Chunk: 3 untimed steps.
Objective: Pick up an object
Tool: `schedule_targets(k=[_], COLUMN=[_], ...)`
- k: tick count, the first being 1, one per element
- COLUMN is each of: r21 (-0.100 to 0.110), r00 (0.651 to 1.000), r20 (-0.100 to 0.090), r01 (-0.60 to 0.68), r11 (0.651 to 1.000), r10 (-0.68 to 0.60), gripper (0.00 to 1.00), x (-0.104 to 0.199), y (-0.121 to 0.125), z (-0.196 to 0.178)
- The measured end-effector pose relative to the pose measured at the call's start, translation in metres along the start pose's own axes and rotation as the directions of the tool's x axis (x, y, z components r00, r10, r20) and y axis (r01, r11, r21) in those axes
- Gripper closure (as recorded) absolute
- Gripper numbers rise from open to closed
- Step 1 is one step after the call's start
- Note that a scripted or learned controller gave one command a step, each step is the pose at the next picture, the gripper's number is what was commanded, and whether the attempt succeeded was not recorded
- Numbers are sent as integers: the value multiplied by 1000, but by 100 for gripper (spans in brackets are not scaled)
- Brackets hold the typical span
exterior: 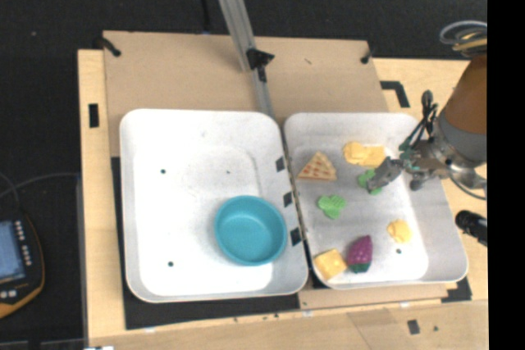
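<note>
My gripper [385,175] reaches in from the right over the right bin [435,258], low above its middle. A small green piece [372,180] lies right at the gripper's tip, and I cannot tell whether they touch. Just above it sits a yellow toy [363,153]. A tan wedge-shaped piece [317,169] is to the left, with a green leafy toy [331,206] below it. A small yellow piece [399,231], a purple grape bunch [359,252] and a yellow block [330,264] lie near the bin's front.
A blue bowl [250,229] stands in the left bin [164,143] near its front right corner. A grey metal post [234,4] slants up from between the bins at the back. The arm's orange band [469,98] is at the right edge.
</note>
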<state>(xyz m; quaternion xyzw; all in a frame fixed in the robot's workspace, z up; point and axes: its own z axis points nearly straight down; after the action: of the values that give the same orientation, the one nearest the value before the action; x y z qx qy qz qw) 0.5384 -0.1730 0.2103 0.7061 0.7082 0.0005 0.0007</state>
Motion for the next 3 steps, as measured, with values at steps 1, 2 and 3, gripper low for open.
schedule_targets(k=[1,2,3], r21=[0,1,5], r00=[1000,1000,1000], r20=[0,1,1], r01=[-1,-3,-4], r11=[1000,1000,1000], r10=[1,3,4], gripper=[0,0,0], x=[0,-4,-4], y=[0,7,6], z=[0,56,109])
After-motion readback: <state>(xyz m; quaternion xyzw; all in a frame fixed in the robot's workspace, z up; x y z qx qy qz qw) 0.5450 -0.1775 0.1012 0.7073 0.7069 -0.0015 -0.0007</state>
